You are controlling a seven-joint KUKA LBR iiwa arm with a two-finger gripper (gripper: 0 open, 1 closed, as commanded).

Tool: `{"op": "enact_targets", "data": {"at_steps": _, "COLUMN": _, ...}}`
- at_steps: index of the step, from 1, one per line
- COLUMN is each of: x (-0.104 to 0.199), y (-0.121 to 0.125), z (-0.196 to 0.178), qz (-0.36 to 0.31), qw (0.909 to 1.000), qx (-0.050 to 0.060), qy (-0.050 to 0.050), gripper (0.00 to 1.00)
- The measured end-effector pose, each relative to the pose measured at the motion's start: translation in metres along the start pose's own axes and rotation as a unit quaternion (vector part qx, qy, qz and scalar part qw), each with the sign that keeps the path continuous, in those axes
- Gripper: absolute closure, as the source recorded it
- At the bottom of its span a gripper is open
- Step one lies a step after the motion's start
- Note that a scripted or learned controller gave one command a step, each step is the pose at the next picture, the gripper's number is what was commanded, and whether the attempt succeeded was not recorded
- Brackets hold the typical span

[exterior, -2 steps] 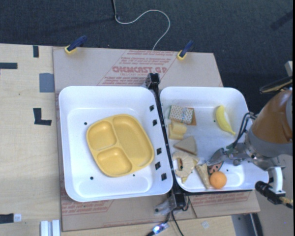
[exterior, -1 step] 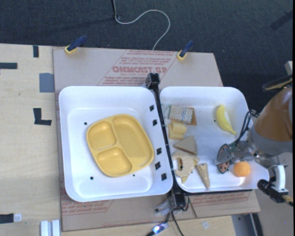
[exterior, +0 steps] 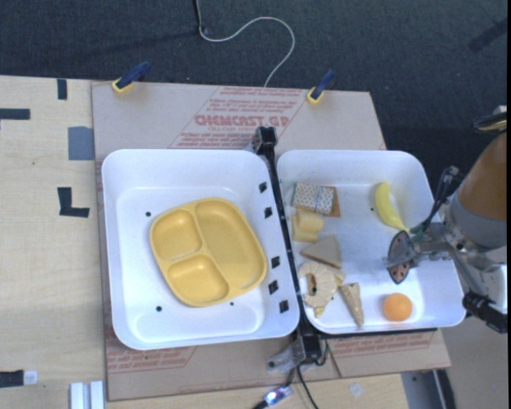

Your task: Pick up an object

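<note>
Just above the right bin [exterior: 426, 177], the claw [exterior: 399, 258]
Whether it is open or closed, I cannot tell; banana [exterior: 389, 205] and orange [exterior: 398, 307] lie near.

The bench carries 2 white bins [exterior: 119, 254]. The left bin holds 1 yellow divided plate [exterior: 207, 250]. The right bin holds 1 banana [exterior: 389, 205], 1 orange [exterior: 398, 307] and about 5 pale food pieces [exterior: 322, 251] on its left side.
</note>
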State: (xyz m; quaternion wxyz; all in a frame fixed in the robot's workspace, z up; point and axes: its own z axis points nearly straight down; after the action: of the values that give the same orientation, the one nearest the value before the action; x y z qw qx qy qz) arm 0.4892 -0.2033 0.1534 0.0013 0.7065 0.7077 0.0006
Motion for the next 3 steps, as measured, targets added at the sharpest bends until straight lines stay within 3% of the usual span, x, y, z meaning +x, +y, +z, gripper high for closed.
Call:
{"op": "enact_targets", "data": {"at_steps": 1, "x": -0.009, "y": 0.005, "z": -0.049, "qz": 0.000, "qw": 1.0000, "qx": 0.000, "qy": 0.000, "gripper": 1.00}}
{"op": "enact_targets", "data": {"at_steps": 2, "x": -0.008, "y": 0.006, "z": -0.072, "qz": 0.000, "qw": 1.0000, "qx": 0.001, "qy": 0.000, "gripper": 1.00}}
{"op": "enact_targets", "data": {"at_steps": 3, "x": 0.030, "y": 0.038, "z": -0.073, "qz": -0.002, "qw": 1.0000, "qx": 0.001, "qy": 0.001, "gripper": 1.00}}
